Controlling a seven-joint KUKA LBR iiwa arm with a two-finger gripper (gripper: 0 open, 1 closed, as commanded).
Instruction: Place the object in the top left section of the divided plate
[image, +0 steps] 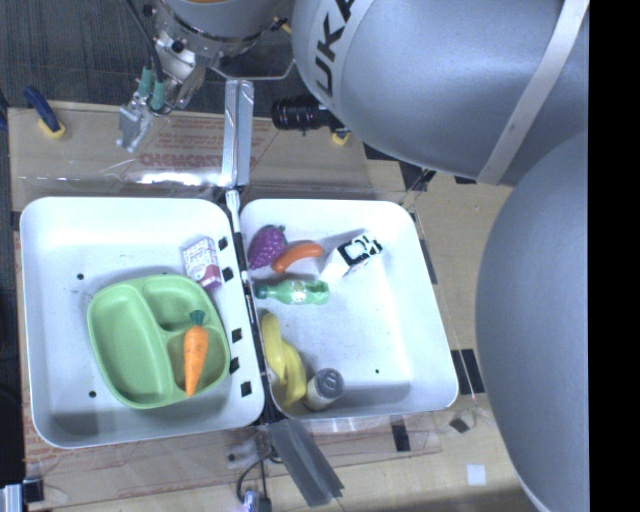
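The gripper (135, 118) hangs over bare bench outside the far rim of the left bin (60, 215), with open room all around it; whether it is spread or pressed together cannot be told, and nothing shows in its grasp. The green divided plate (125, 340) lies well nearer the camera than the gripper, inside that bin. The carrot (195, 355) lies in the plate's right-hand section, beyond a small carton (202, 260) beside the plate's rim.

Two white bins (60, 225) sat side by side. The nine-o'clock one held one green divided plate (125, 345), one carrot (195, 352) and one small carton (201, 260). Its neighbour held six things (grapes (266, 244), sausage (298, 254), black-and-white carton (352, 252), green bottle (292, 291), banana (282, 365), can (324, 386)).
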